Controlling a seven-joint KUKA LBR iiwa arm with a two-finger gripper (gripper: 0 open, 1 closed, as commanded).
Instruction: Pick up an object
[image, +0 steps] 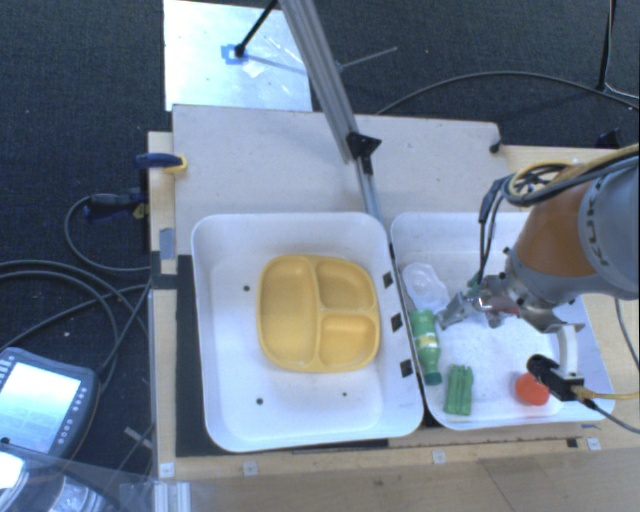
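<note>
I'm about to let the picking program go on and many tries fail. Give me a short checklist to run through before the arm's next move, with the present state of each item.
1. Gripper over the right bin: ok.
2. Nothing seen between its fingers: ok.
3. Finger opening: cannot tell.
4. Targets near: green bottle, clear plastic piece, green block lie just beside or below the gripper: ok.
5. Orange ball partly covered by a black part of the arm: not ok.
6. Yellow tray alone in the left bin, away from the arm: ok.
</note>
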